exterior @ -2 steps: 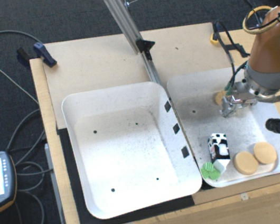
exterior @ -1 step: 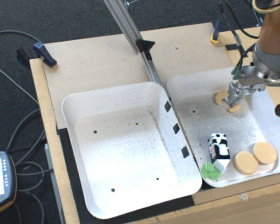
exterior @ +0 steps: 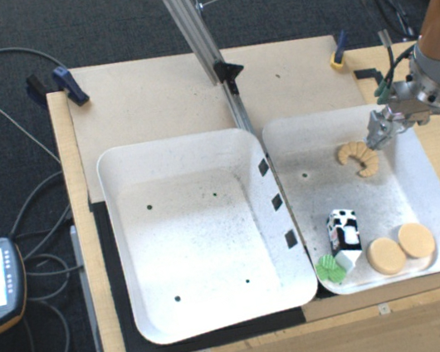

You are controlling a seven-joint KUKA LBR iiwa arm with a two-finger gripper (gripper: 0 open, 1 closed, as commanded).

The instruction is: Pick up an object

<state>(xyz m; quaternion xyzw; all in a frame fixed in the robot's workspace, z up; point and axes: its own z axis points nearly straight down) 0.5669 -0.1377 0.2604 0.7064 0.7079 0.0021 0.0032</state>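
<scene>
Two shallow white bins are sitting side by side on the bench [exterior: 156, 98]: the left bin [exterior: 128, 229] and the right bin [exterior: 435, 175]. One metal rail [exterior: 192, 28] is slanting down from the top edge to the seam between them.

One grey arm [exterior: 437, 65] is reaching in from the right, and its gripper [exterior: 381, 131] is hanging over the upper part of the right bin, just beside and above the croissant; whether it is released or clenched I cannot tell.

The right bin is holding five things. One black-and-white carton [exterior: 344, 231] is standing near the front wall. Two tan round cookies [exterior: 401, 248] are lying at the front right corner, touching each other. One croissant [exterior: 358, 158] is lying in the upper middle, apart from the rest. One small green piece [exterior: 331, 268] is resting at the front left corner, touching the carton's base.
</scene>
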